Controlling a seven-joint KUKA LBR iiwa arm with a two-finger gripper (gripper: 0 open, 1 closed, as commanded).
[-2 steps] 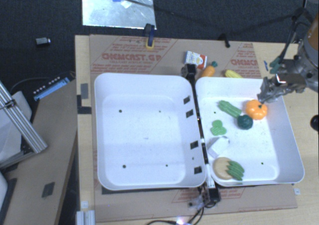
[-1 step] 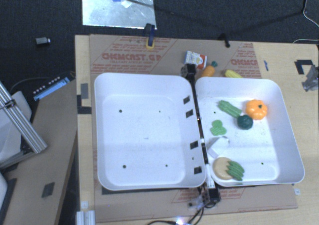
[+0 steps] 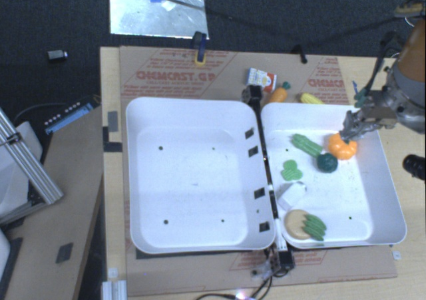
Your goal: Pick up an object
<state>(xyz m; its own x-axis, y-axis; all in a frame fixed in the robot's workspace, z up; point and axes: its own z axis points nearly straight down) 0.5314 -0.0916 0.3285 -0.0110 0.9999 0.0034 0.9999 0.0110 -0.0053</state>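
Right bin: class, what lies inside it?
In the right bin: an orange toy beneath the gripper, a green pod, teal ball, green disc, and a tan round partly covered by greens.

The cardboard sheet (image 3: pixel 219 69) under the bins has red print: "CHEMCAST GP" at top left, upside down, and repeated at top right and along the bottom edge, prob. the same brand but too blurred there to read.

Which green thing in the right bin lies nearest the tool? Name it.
The dark teal ball, touching the orange pepper just below the tool. The long green vegetable lies farther left.
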